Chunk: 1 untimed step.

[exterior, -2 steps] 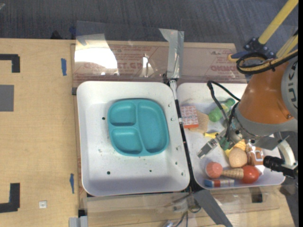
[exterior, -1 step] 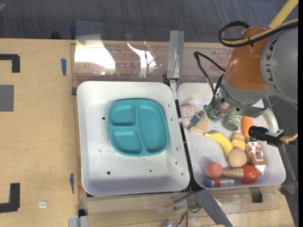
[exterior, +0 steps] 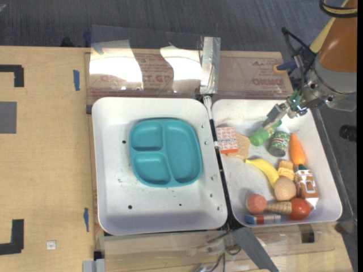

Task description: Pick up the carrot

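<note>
The carrot is a short orange cone lying near the right wall of the right bin, pointing roughly front to back. The gripper hangs over the back of that bin, slanting down and left from the grey wrist with its orange band. It is up and to the left of the carrot, apart from it. Its tip is just above a small green toy and beside a dark can. Nothing shows held in it.
The right bin also holds a banana, a red-and-white packet, a tan egg-shaped toy, a small carton, a cone and a red tomato. A teal divided plate lies in the left bin.
</note>
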Each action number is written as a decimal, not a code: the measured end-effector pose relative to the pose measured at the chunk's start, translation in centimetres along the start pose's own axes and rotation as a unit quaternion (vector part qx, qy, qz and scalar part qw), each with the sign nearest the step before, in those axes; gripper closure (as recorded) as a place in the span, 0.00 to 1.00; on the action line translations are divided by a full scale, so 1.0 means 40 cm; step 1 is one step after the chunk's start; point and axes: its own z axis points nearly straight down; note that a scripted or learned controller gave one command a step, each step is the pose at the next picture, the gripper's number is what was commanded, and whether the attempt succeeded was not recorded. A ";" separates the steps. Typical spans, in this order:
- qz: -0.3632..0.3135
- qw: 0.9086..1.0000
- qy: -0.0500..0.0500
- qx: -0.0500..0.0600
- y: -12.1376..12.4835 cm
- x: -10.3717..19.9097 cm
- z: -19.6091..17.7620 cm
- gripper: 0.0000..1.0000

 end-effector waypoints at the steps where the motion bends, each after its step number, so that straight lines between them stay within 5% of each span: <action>1: 0.042 0.999 0.004 0.008 -0.098 -0.112 0.241 0.00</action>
